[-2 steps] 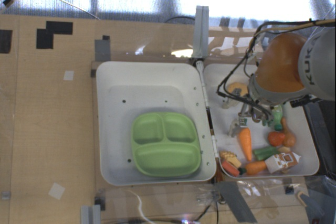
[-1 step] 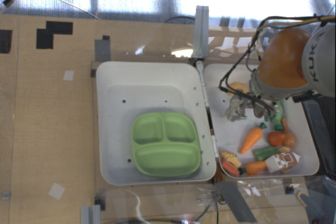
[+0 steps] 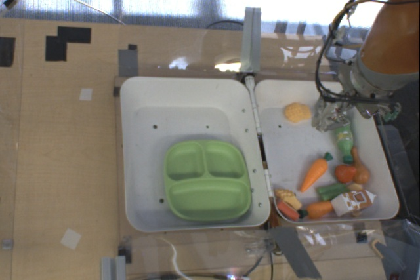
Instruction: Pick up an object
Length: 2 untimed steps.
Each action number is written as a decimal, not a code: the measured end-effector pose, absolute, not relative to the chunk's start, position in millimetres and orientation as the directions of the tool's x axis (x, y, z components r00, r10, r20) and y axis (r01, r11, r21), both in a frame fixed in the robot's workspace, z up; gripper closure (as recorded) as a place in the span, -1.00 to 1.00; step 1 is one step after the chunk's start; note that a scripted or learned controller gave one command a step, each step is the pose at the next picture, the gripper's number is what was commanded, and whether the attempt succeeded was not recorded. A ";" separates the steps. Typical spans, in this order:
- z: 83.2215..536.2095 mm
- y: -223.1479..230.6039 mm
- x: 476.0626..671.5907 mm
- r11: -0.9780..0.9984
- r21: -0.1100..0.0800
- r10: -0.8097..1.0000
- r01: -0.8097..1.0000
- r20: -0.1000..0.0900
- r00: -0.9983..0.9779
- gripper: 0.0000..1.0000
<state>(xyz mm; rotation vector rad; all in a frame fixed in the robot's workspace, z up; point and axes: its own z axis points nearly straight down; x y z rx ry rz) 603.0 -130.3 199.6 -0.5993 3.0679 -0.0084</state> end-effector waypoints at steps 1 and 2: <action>97.7 -187.8 557.9 0.923 -0.007 -0.384 -0.384 -0.011 -0.923 1.00; 125.9 -141.9 594.5 0.924 -0.004 -0.382 -0.382 -0.014 -0.924 1.00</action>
